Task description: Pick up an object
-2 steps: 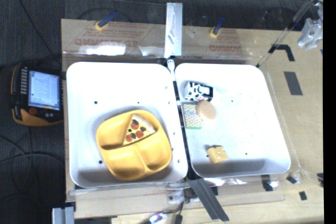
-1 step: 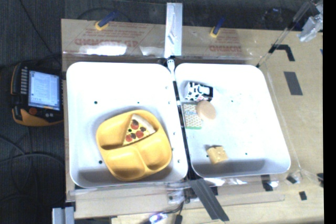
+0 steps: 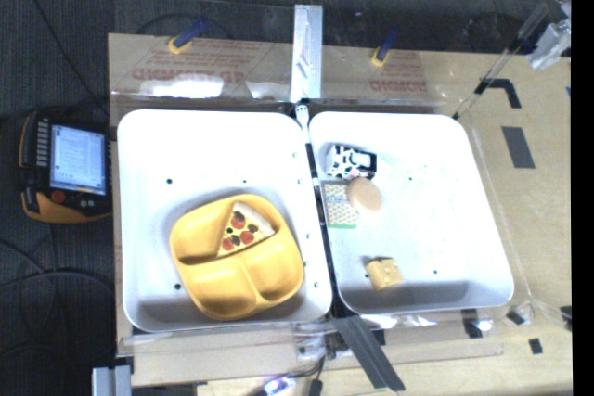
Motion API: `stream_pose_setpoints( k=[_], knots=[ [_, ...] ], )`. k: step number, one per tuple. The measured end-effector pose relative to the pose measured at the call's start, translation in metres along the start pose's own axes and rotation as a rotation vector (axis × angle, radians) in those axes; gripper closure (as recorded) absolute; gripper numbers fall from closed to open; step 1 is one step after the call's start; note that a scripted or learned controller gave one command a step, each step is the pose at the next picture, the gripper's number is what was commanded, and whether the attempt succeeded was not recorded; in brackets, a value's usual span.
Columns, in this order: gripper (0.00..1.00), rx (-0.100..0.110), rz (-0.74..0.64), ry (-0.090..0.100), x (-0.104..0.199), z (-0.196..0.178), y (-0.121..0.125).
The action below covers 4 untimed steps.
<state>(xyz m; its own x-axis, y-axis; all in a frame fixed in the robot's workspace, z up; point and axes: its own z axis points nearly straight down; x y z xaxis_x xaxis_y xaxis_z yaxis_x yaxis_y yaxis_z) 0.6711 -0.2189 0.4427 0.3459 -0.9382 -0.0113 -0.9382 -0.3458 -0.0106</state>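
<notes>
The left bin [image 3: 148, 162] holds a yellow divided plate [image 3: 238, 257] with a toy pizza slice [image 3: 246, 225] lying in its upper compartment. In the right bin [image 3: 445, 199], near its left wall, lie a black-and-white patterned object [image 3: 351, 162], a tan egg-shaped object [image 3: 365, 195], and a green-and-white checkered packet [image 3: 340, 206]. A small tan block [image 3: 383, 273] rests near that bin's front edge.
A handheld pendant with a lit screen [image 3: 70, 167] sits on the floor left of the bench. A metal divider post [image 3: 307, 51] stands behind the seam between the bins. Two yellow-and-blue clamps [image 3: 188, 36] [image 3: 382, 51] hold the back panel.
</notes>
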Motion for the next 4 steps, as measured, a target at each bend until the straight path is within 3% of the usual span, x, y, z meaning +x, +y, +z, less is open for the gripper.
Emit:
stream_pose_setpoints(
  k=[1, 3, 4],
  knots=[
    [1.00, -0.009, -0.193, 0.006, -0.005, 0.009, 0.000],
    [1.00, -0.011, -1.019, 0.001, 0.001, 0.030, 0.002],
    [1.00, -0.005, -1.022, -0.002, -0.002, 0.022, -0.001]
  ],
)
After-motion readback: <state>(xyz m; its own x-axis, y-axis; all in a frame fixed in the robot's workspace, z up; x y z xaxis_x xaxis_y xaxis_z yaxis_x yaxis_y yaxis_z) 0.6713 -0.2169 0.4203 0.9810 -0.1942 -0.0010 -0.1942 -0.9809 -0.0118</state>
